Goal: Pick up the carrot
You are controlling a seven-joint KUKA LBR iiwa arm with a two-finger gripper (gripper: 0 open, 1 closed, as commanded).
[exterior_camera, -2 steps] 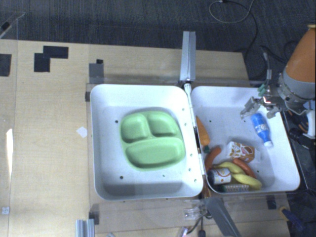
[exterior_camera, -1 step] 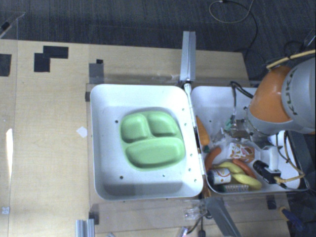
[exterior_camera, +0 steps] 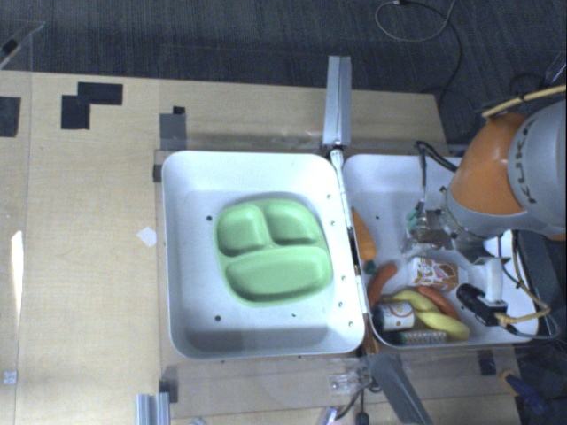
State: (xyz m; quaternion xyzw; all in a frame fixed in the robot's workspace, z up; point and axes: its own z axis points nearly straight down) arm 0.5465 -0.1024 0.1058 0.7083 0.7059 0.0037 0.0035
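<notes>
Orange tapered carrot (exterior_camera: 361, 233): lies along right white bin's (exterior_camera: 390, 180) left wall, left of the hand (exterior_camera: 427, 227), apart. Hand's finger state: cannot tell.

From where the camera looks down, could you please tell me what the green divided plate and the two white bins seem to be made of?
The green plate looks like moulded plastic with a matte finish: even colour, soft rounded compartment ridges, no sharp glare. The left bin and right bin look like white plastic or coated metal, smooth, slightly glossy; which one is unclear.

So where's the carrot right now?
In the right bin, the carrot lies along its left wall beside the divider, just above the red pepper.
</notes>
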